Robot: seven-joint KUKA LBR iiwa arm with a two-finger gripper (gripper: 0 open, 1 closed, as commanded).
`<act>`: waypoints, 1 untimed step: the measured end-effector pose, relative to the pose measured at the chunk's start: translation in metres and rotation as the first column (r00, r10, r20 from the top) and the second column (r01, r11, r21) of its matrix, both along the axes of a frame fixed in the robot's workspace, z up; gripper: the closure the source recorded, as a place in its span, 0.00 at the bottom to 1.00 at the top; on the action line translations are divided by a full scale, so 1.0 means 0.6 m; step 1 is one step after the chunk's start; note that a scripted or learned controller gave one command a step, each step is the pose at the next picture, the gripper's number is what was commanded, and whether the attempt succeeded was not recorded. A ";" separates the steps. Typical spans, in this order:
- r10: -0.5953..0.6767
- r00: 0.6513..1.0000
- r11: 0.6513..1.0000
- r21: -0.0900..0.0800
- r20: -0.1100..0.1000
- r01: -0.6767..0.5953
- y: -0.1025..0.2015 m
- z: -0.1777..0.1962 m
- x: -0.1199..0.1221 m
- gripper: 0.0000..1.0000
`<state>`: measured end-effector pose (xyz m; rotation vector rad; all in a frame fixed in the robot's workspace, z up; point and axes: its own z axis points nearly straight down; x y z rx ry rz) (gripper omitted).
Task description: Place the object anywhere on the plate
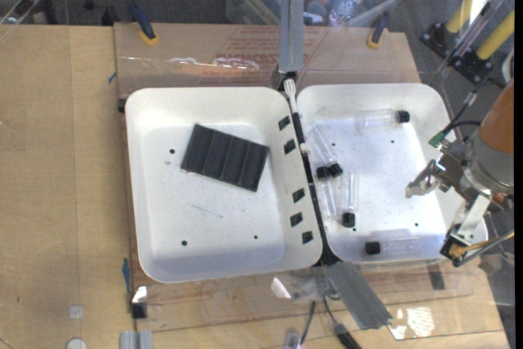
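A: Starting at the left bin, and there's one thing in it: a dark ribbed plate, lying flat and a little askew, up toward the bin's far half. White floor shows all round the plate, widest on the near side.

B: And the divider where the two bins meet carries a row of small black tabs, I count five.

A: Over to the right bin. Clear tubes with black caps are the objects here. I make out about five: one tube lying along the far wall, cap to the right, a cluster of three just right of the divider, and one against the near wall. They're see-through, so the count is approximate.

B: Room to move?

A: The middle of the right bin, between the cluster and the right wall, is bare.

B: And the pincer?

A: Over the right bin's right edge, well apart from the plate, at the end of the arm. Nothing sits between its fingers; whether they're spread or closed, I can't tell.

B: The desk left of the bins is bare wood.
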<state>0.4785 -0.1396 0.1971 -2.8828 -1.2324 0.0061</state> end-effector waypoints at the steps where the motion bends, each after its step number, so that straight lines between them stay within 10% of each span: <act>1: -0.052 0.999 0.999 -0.003 0.003 0.052 0.011 -0.002 0.012 0.00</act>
